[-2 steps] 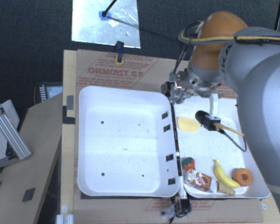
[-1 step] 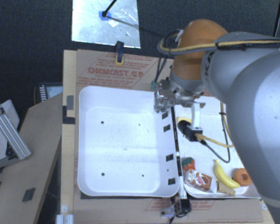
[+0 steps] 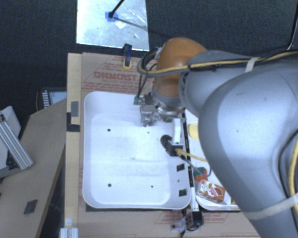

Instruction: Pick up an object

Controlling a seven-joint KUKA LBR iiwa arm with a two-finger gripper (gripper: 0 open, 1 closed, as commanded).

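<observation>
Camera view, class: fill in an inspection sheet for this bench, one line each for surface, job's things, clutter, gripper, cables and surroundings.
Surface: left white bin sits on a brown board printed with red lettering; its floor shows a few small dark dots.
Job's things: a red and white item lies in the right bin, mostly hidden by the arm.
Clutter: small black clips along the divide between the bins.
Gripper: gripper hangs over the left bin's far right corner; nothing seen in it.
Cables: yellow cable runs along the grey arm.
Surroundings: shiny sheet on dark floor; aluminium rail at left.
</observation>
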